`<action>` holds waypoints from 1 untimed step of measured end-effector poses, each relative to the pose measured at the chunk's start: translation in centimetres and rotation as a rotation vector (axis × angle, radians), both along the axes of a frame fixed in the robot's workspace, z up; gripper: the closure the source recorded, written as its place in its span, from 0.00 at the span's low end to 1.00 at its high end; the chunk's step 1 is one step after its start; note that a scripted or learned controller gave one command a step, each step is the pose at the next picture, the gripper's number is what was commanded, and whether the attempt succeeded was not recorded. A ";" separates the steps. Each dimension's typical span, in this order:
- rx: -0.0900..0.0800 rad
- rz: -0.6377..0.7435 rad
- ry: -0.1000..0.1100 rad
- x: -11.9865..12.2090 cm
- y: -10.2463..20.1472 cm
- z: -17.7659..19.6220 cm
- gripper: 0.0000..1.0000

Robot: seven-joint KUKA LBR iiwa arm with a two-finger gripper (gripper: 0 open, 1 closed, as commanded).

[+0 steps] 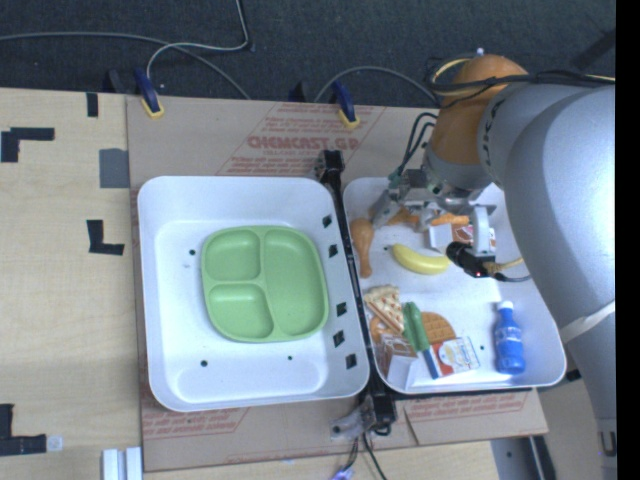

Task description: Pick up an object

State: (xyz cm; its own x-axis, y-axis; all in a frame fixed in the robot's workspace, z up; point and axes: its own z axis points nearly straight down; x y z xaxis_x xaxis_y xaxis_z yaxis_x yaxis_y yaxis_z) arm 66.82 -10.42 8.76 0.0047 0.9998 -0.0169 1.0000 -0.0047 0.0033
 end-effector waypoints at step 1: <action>0.003 0.001 0.001 0.0 -0.2 0.0 0.00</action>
